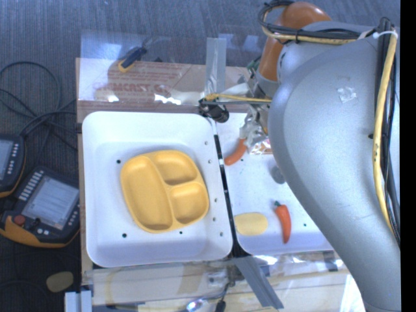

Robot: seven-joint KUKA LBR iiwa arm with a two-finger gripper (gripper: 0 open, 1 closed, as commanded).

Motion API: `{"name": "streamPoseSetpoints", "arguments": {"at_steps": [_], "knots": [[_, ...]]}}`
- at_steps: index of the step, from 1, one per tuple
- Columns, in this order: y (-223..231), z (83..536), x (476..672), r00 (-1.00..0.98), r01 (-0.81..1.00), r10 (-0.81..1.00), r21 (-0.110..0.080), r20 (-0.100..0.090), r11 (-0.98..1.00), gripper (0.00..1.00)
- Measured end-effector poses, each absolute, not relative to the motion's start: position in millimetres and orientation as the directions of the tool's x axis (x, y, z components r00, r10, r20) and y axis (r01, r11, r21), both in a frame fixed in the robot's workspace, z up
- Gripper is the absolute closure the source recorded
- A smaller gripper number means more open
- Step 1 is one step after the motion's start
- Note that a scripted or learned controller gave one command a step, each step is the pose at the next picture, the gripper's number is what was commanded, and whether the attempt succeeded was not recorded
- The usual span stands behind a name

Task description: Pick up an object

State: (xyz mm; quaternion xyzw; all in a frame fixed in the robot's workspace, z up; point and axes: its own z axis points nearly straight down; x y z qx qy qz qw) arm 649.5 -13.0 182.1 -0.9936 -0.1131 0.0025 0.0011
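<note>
The yellow divided plate lies in the left bin, well apart from the jaws — broad, stiff, awkward to pinch. An orange sausage-shaped piece lies just beside the jaws — probably light, best taken across its middle. How far the jaws gape I cannot tell.

One fixed camera, mounted above the bench, looks down at a slant on both bins. Left bin sits fully in frame; right bin is partly covered by the grey arm, which enters from the right and looms large, close to the lens. Grey floor runs along top, bench front edge at bottom.
</note>
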Motion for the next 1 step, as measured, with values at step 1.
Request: {"name": "streamPoseSetpoints", "arguments": {"at_steps": [1], "knots": [[57.0, 212.2, 653.0, 0.958, 0.288, 0.288, -0.003, -0.005, -0.958, 1.0]]}}
